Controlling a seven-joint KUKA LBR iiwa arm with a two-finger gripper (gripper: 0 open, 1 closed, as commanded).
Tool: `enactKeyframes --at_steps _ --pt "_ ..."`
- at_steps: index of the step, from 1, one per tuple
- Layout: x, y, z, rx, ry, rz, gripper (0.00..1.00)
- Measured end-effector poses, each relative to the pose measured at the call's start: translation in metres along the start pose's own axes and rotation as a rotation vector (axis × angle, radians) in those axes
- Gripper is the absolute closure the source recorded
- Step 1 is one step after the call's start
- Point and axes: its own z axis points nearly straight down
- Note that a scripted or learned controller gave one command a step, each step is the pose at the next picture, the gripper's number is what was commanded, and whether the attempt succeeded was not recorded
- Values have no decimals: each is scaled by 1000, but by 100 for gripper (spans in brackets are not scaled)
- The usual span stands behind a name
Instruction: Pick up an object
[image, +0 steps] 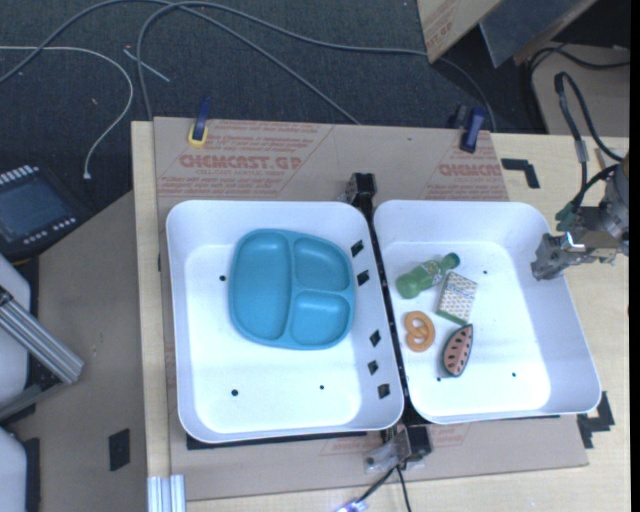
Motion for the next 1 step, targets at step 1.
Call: enactKeyframes --at_steps 1 --pt "55 -2 -1 9 5 -6 100"
